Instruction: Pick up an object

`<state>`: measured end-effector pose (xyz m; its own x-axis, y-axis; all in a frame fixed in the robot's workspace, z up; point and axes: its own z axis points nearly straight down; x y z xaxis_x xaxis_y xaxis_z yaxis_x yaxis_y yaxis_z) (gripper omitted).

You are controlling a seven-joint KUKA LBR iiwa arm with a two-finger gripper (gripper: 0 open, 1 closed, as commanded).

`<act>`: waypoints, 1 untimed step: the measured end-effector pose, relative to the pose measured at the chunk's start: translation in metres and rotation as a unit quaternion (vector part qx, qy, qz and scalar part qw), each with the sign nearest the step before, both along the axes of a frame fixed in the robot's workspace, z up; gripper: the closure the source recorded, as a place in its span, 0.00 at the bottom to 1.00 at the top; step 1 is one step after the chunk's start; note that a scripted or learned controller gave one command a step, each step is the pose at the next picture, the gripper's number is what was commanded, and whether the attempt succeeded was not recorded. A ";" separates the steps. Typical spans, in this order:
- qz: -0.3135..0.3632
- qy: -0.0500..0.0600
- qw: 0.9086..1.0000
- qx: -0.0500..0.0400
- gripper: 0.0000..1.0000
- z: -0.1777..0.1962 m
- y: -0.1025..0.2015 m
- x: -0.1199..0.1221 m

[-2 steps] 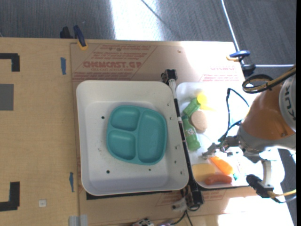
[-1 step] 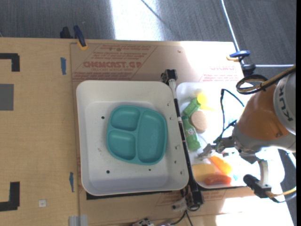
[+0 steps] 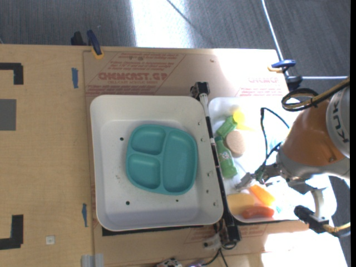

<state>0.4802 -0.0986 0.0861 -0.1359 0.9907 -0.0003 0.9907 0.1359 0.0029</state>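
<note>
— Pincer (image 3: pixel 248 180) first: where is it?
— Low in the right bin (image 3: pixel 253 105), at the end of the grey arm (image 3: pixel 311 143) with its orange band. It hangs just above and left of an orange object (image 3: pixel 261 194). Whether its fingers are parted or closed, I cannot tell; they are small and blurred.
— And the things to pick?
— All in that right bin: a green bottle-like item (image 3: pixel 225 128), a tan rounded object (image 3: pixel 236 143), something yellow (image 3: pixel 239 117) near the top, a yellow block (image 3: pixel 240 202) and a red-orange piece (image 3: pixel 257 211) at the bottom. The left bin (image 3: pixel 111 193) holds a teal divided plate (image 3: pixel 162 158).
— The surface?
— A brown cardboard-covered bench (image 3: pixel 44 149) with blue tape marks, grey carpet (image 3: pixel 222 15) beyond, and a bright patch of sunlight.
— Anything cut off?
— The arm runs out at the right edge, and glare washes out the right bin.
— Writing?
— Red print on the cardboard reads roughly "CHEMCAST GP"; I cannot make out more.
</note>
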 end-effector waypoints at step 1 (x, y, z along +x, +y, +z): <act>0.114 0.000 0.994 -0.001 0.00 0.000 -0.003 0.000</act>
<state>0.4802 -0.1016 0.0863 -0.3560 0.9345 -0.0022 0.9345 0.3560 0.0025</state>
